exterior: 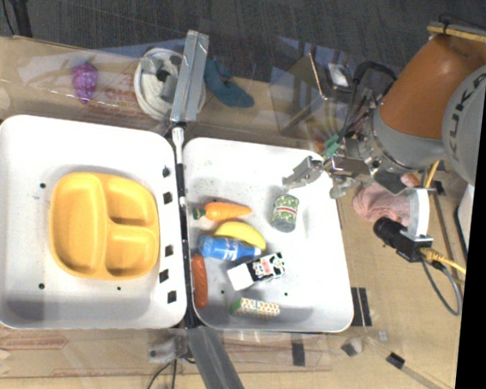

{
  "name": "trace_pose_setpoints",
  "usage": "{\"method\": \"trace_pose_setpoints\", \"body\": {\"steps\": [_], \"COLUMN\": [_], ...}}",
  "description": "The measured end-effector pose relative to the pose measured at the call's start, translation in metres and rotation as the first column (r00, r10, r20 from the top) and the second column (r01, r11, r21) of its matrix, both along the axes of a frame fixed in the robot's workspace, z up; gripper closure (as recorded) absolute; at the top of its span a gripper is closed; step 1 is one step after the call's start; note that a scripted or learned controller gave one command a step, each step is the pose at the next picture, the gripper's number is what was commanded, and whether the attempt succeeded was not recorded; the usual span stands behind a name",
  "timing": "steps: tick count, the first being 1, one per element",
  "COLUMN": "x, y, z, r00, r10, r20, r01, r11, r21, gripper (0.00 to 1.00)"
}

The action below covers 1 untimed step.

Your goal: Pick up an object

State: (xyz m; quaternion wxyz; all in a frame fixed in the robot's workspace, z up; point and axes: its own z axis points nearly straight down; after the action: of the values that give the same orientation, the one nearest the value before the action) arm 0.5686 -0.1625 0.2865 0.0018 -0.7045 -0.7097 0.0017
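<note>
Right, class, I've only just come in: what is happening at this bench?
A grey and orange robot arm reaches in from the right over the right-hand white bin. Its hand hangs above the bin's upper part, just up from a small green can, with nothing between its fingers. Lower in that bin lie a carrot, a banana, a blue bottle and other small items. The left bin holds a yellow divided tray.

Robotics lab: KUKA arm (435,89), bench (373,272), two white bins (8,294).
</note>
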Motion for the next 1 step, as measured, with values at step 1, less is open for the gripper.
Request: {"method": "trace_pose_setpoints", "body": {"steps": [1], "x": [0.0037], "y": [0.0225], "z": [-0.1127], "r00": [0.999], "r10": [0.039], "r20": [-0.001], "r01": [-0.039], "r11": [0.999], "r21": [0.001], "gripper": [0.0]}}
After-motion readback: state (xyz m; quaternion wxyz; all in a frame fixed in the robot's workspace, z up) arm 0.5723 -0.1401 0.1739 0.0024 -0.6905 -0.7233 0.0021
